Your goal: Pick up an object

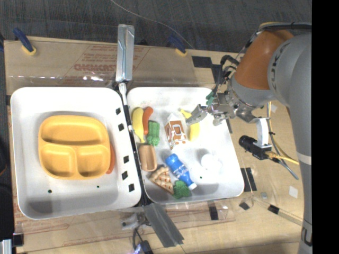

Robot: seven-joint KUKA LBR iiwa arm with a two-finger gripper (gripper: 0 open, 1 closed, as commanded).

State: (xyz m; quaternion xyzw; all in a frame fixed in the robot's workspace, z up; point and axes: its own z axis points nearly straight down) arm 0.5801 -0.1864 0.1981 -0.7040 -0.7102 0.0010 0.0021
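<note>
My gripper [206, 117] hangs over the upper right part of the right bin [233, 171], its fingers spread and nothing between them. Just left of it lie a small yellow piece [192, 128] and a white and orange carton [176, 132]. Further left are a yellow banana [137, 121], a red-orange stick [147, 113] and a green piece [153, 133]. Toward the front lie a tan bun [147, 157], a blue bottle [177, 169], a waffle [162, 179] and a broccoli piece [181, 190].
The left bin [26, 194] holds a yellow divided plate [74, 144] with an orange thing [111, 160] at its right edge. A pale white lump [211, 162] sits in the right bin below the gripper. A metal bar [125, 52] stands behind the bins.
</note>
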